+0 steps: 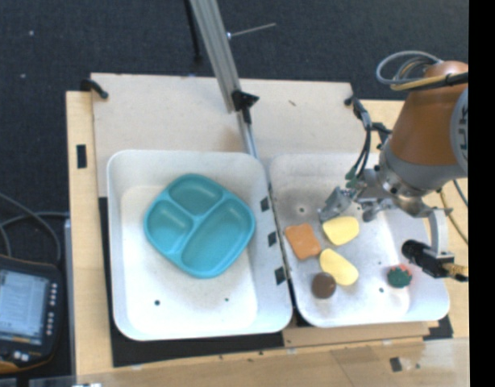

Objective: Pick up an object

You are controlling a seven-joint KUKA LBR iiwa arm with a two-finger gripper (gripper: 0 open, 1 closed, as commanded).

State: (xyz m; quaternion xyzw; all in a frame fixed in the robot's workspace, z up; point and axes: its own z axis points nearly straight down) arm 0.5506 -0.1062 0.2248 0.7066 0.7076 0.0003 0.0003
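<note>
My gripper (338,205) hangs low in the right bin (308,172), jaws seemingly parted and empty, though they blur here. A yellow piece (341,230) lies just beneath, placed for a straight descent.

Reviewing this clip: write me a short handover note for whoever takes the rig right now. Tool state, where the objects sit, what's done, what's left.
Tool: low in the right bin, just above the upper yellow piece; nothing visibly between its fingers, and their state is unclear.
Objects, all in the right bin: orange block, lower yellow piece, brown round item, green item.
Left bin: teal divided plate.
Done: no pick visible.
Left: grasp and lift one object; the upper yellow piece is nearest.
</note>
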